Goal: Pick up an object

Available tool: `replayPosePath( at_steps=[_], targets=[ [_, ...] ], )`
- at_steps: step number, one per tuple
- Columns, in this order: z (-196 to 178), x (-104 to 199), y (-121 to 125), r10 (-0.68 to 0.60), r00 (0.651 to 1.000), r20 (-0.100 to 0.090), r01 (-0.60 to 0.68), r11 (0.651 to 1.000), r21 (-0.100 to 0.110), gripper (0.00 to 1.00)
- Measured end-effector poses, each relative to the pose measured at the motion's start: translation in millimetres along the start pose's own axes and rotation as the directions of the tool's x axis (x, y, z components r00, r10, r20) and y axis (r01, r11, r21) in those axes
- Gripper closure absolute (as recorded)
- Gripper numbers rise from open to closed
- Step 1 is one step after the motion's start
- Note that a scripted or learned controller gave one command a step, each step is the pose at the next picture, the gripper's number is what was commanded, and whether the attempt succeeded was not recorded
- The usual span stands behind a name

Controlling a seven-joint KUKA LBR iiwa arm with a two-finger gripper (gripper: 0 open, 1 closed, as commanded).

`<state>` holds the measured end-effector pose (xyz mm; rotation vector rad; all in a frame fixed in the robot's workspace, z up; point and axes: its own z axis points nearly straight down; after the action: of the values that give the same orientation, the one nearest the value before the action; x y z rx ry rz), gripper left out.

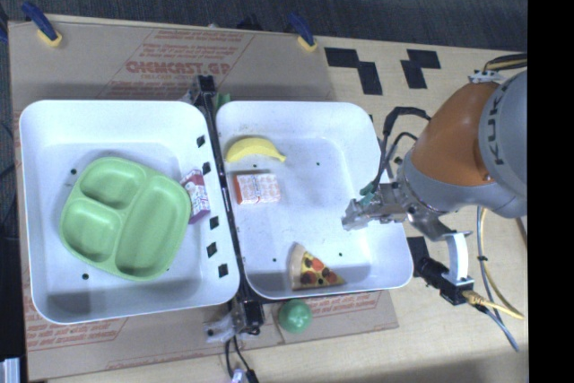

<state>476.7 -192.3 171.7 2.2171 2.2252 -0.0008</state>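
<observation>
While no object is yet held, the arm is in the approach step of the pick: its metal two-finger gripper hangs over the right-hand shallow white plastic bin, near that bin's right wall, and whether the fingers are apart or together cannot be told. Nearest the camera, a small green ball lies on the cardboard-covered table just outside the bin. Inside, a triangular toy pizza slice rests at the near wall, the closest candidate; a descent over it is judged the likely next move. Farther back lie a red-and-white flat packet and a yellow toy banana. A green divided plastic tray occupies the left bin.
</observation>
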Motion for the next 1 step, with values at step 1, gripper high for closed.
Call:
replayPosePath(
  at_steps=[1],
  targets=[
    [-89.1, -9.2, 0.8, -0.002, 1.000, 0.002, 0.002, 1.000, -0.003, 1.00]
  ],
)
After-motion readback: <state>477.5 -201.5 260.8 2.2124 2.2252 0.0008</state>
